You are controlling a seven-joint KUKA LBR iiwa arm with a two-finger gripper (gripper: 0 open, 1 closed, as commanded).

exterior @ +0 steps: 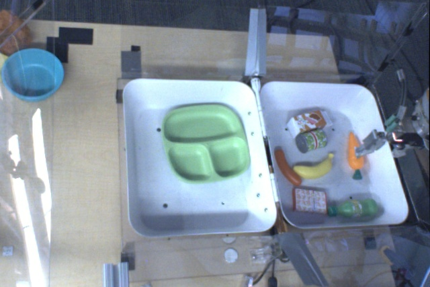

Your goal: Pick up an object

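Objects for picking all lie in the right bin (pixel 336 92). A small carton (pixel 308 120) sits near its middle, with a can (pixel 312 140) touching it just below. Under the can lies a banana (pixel 316 168), and a sausage (pixel 287 167) slants along the bin's left wall beside it. Toward the near edge rest a flat patterned packet (pixel 310 199) and a green bottle (pixel 354 209) on its side — the two nearly touch.

A carrot (pixel 353 150) lies by the right wall, and the gripper (pixel 367 145) hangs at that side of the bin, its tip right at the carrot. Whether it is released, clenched or grasping anything, I cannot tell — the view is too small and blurred there.

The left bin (pixel 144 144) holds a green divided tray (pixel 204 142). A blue bowl (pixel 33 73) stands on the bench (pixel 80 178), well apart at the far left.
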